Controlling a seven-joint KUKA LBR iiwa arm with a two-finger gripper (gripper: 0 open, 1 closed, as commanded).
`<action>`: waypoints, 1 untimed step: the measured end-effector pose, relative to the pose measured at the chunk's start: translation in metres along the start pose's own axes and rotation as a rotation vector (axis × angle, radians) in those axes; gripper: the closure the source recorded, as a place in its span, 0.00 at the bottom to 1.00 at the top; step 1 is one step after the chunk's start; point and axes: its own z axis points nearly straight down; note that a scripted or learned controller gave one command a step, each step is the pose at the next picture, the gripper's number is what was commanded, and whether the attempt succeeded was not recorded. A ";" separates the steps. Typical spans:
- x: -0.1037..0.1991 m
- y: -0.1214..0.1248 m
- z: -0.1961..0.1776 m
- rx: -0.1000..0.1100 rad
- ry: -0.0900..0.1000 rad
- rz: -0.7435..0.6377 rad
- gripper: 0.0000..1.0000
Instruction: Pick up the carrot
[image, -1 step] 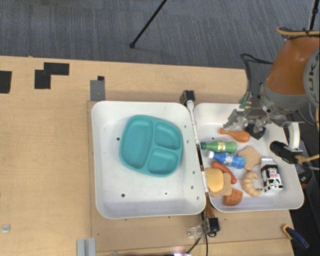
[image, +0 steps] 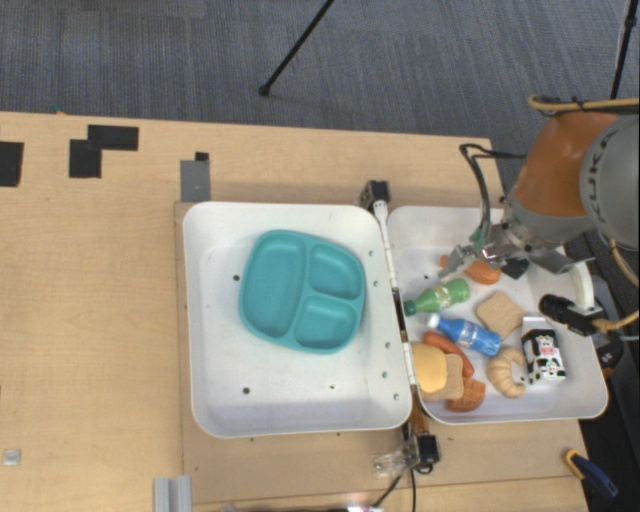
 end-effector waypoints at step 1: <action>-0.028 0.025 0.026 -0.016 -0.005 0.345 0.00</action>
